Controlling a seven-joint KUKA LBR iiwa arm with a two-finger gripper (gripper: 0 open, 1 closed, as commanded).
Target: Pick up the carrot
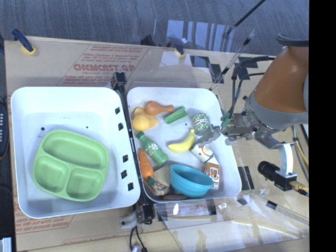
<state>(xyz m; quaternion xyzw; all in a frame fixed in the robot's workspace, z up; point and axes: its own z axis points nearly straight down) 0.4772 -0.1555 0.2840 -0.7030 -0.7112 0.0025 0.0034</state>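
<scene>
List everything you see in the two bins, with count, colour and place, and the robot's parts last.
Bins: two, white, side by side.
Tray: one, green, left bin.
Carrot: one, orange, right bin, left wall.
Bottle: one, green, beside carrot.
Banana: one, yellow, right bin middle.
Bowl: one, blue, right bin front.
Squash: one, orange, right bin back.
Lemon: one, yellow, below squash.
Cucumber: one, green, right of squash.
Arm: one, orange band, right.
Gripper: one, over right bin's right side.

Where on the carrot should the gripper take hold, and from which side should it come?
Probably at the orange middle of the carrot, coming from above. It lies flat along the right bin's left wall, with a green bottle near its upper end and a blue bowl to its right, so fingers closing across its narrow width fit best.
</scene>
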